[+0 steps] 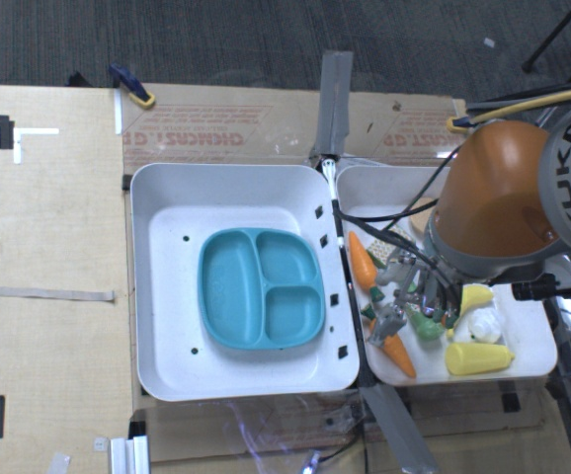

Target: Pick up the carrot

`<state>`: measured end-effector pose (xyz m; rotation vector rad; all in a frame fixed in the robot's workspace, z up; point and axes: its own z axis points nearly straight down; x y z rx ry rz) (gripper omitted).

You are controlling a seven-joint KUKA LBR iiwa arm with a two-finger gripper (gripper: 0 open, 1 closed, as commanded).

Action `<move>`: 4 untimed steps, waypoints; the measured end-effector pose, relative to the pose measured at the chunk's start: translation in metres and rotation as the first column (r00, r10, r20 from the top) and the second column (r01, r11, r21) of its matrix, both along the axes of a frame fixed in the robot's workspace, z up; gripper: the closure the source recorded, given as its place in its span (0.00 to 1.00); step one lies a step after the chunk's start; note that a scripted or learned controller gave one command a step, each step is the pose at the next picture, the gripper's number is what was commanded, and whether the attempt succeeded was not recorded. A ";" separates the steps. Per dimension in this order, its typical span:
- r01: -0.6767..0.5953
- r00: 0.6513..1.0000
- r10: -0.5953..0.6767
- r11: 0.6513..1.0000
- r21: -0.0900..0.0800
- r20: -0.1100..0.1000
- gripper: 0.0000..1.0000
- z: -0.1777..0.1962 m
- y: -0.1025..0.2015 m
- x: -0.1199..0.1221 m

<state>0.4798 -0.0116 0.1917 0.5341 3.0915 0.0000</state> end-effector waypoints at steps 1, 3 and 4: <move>0.097 0.995 -0.097 0.995 0.000 0.000 0.00 0.000 0.012 0.000; 0.805 0.593 -0.805 0.593 0.000 -0.002 0.00 -0.001 0.021 -0.001; 0.870 0.493 -0.870 0.493 -0.003 -0.003 0.00 -0.001 -0.014 0.070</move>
